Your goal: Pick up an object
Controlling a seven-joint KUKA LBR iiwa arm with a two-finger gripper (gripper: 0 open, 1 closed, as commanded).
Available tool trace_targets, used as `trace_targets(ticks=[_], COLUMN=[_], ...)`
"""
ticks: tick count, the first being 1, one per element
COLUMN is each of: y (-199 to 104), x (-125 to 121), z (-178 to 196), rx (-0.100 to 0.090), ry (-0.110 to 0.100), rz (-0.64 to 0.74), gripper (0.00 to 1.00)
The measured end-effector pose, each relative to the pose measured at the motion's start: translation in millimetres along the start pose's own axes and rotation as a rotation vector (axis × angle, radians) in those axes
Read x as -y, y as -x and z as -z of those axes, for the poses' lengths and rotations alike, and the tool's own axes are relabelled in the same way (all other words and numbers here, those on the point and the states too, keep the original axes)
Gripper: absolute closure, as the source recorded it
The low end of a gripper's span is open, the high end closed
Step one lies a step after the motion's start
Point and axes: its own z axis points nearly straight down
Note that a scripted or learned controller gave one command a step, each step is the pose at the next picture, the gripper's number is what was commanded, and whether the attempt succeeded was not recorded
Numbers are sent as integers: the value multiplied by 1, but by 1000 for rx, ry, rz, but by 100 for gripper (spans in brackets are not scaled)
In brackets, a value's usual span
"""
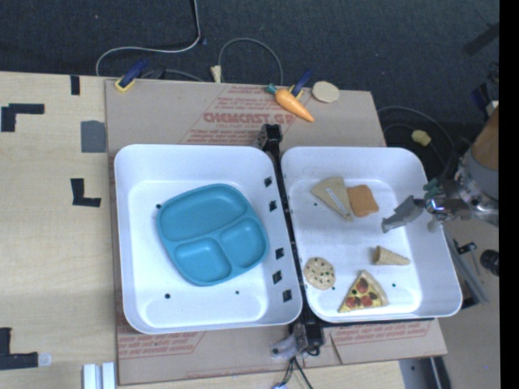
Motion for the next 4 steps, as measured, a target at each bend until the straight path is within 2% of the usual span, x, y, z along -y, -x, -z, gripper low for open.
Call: trace_targets(ticks=[1,2,3,4], y=[33,-15,-10,-122], x=[-43,-154,-150,-155], z=[-161,-153,-142,-49], rx=[7,3,5,-3], ry=[9,12,8,11], rz=[0,9,3,12], gripper=[0,0,100,100])
